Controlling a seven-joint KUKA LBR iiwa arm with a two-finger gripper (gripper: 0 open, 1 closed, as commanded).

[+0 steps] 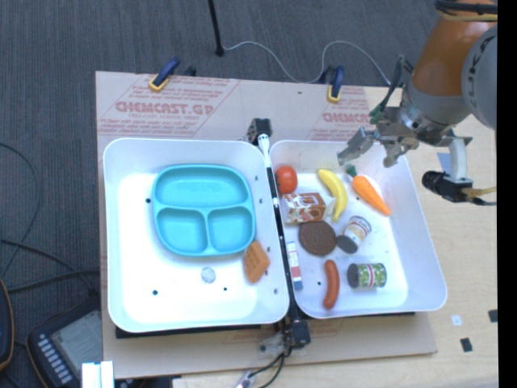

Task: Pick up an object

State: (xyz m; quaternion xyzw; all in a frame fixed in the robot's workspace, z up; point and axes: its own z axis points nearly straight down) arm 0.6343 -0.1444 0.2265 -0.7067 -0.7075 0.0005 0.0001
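A: Carrot (pixel 371 194) lies aslant near the right bin's (pixel 420 217) far right side, just beside the banana (pixel 334 192).

B: And the gripper (pixel 371 148)?

A: It hangs above that bin's far edge, its fingers (pixel 353 149) spread wide with nothing between them; whether they touch the rim is hard to judge.

B: What else is in there?

A: Tomato (pixel 286 179), carton (pixel 305 208), brown cookie (pixel 317 238), two cans (pixel 367 276), sausage (pixel 330 284). The left bin (pixel 137 297) holds a blue tray (pixel 203 209) and a cracker (pixel 257 262).

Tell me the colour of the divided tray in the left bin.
The tray is light blue, clear in the camera view.
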